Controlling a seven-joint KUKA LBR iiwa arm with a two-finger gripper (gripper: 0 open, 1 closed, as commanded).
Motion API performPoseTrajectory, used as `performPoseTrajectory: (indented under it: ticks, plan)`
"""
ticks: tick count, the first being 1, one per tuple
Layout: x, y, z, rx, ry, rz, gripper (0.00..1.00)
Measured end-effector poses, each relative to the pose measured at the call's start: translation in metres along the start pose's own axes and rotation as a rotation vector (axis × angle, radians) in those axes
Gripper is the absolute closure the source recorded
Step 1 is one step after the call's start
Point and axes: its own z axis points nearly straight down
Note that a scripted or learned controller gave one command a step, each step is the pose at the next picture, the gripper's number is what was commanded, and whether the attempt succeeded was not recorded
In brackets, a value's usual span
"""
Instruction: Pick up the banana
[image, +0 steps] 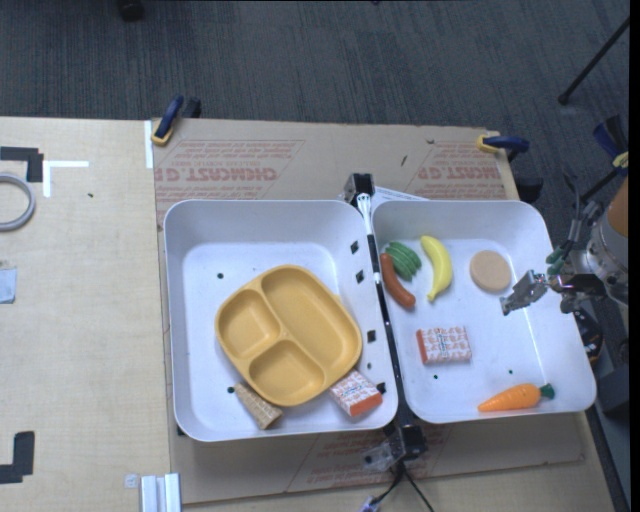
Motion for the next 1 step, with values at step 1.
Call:
performPoseTrajectory:
  ticks: [1]
  plan:
    - [0.0625,0.0517,0.0228,-0.001,-0.001,-0.025,0.0]
